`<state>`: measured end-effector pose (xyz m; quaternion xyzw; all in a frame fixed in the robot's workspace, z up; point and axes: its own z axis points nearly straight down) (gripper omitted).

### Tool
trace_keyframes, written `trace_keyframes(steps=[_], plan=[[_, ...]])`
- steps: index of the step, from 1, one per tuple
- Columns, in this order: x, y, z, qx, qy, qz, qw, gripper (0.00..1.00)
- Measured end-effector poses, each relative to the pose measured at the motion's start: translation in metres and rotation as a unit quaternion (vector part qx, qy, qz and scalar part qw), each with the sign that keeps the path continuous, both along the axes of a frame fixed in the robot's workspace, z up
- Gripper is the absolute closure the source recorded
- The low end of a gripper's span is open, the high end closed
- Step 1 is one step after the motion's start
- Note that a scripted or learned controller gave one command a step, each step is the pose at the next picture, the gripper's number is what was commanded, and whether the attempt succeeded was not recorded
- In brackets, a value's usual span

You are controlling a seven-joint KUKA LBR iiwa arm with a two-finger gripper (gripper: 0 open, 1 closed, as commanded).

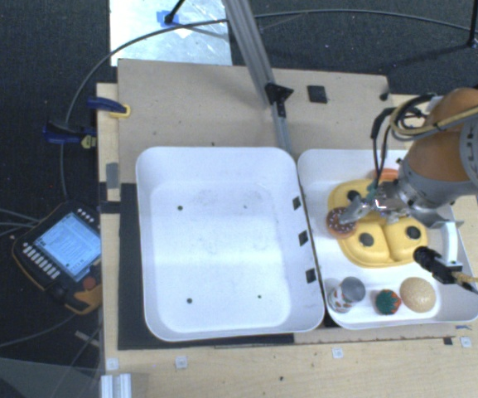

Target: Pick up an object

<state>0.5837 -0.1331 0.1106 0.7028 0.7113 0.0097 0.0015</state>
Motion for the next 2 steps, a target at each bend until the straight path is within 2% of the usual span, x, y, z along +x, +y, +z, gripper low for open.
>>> trace_keyframes(steps=[1, 2], plan=[[0.005, 0.005, 0.014, 0.005, -0.004, 0.001, 1.0, 1.0], [0.007, 0.007, 0.08, -0.0067, 0.004, -0.003, 1.0, 1.0]])
